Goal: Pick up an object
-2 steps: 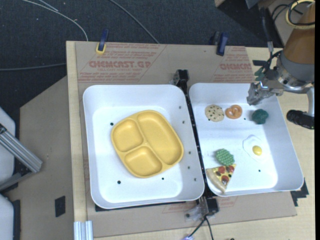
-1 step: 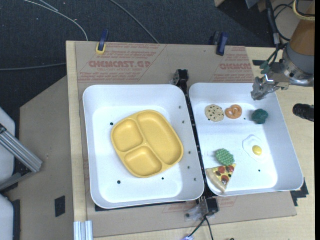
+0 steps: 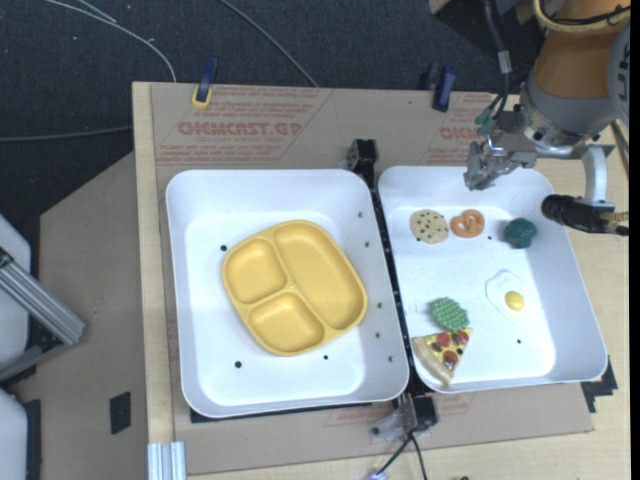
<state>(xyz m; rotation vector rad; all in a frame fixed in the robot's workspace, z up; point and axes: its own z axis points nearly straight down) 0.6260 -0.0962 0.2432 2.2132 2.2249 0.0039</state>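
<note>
- Over the far edge of the right bin [image 3: 570, 268], the gripper [image 3: 484, 175] hangs above bare white floor, just far of the food toys. Nothing sits between its fingers, and honestly I can't tell from this angle whether they're open or closed.
- Closest candidates: the cookie [image 3: 429, 226] and the little pretzel [image 3: 467, 224], side by side just near of the gripper. The dark green lump [image 3: 519, 232] is to their right.
- Further toward the near side: the fried egg [image 3: 507, 295], the green bumpy thing [image 3: 450, 314] and the pizza slice [image 3: 442, 354], which is in the bin's near-left corner.
- Left bin [image 3: 190, 268] holds a yellow divided plate [image 3: 293, 286], which looks awkward for two fingers.
- My take: go for the pretzel or cookie. They're flat, so centre right over one, drop straight down until the fingers straddle it, then close and lift slowly. The wall-hugging pizza looks like the riskiest pick.
</note>
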